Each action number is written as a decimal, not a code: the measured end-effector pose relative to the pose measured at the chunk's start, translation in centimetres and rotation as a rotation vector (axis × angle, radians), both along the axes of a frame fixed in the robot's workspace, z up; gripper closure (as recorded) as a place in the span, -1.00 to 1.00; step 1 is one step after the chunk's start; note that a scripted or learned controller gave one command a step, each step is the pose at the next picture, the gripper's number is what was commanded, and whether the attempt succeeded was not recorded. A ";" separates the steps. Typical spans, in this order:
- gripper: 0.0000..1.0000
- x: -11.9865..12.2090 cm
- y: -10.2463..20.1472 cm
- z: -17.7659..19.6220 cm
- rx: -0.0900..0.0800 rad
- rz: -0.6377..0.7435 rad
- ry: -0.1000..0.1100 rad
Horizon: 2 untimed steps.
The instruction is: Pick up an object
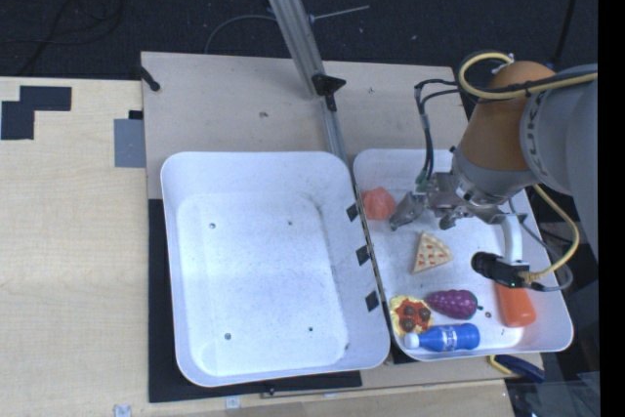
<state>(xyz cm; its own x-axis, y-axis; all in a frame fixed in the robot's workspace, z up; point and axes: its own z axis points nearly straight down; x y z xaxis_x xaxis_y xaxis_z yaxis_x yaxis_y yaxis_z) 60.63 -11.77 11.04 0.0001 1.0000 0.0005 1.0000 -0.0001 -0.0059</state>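
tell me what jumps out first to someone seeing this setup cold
The grey arm with its orange band reaches in from the right, its claw hanging low over the right bin. That bin holds a cluster of toy food: a pizza slice, purple grapes, a blue bottle and an orange piece. The left bin is a broad white tray beside it.

The two shallow plastic bins, the left one [259, 269] and the right one [547, 332], are plain white, speckled with faint dark dots. In the right bin lie a pinkish-red rounded lump [379, 203], a triangular pizza slice toy [430, 253] in tan with red spots, a dark purple grape bunch [452, 303], a round yellow piece with red and dark markings [411, 314], a blue bottle with a white cap [445, 339] and an orange cylinder [516, 304]. The robot arm [557, 137] is grey with an orange band [498, 127]. The bench top [234, 107] is pale beige.
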 end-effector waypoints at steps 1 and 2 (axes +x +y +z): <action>1.00 0.1 -0.1 1.3 -0.001 -0.002 -0.005; 1.00 1.2 0.0 6.9 -0.001 0.000 -0.010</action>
<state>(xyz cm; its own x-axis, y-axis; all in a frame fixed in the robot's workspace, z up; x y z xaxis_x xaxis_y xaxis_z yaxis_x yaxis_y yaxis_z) 61.80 -11.81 17.91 0.0001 1.0000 -0.0006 1.0000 -0.0001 0.0043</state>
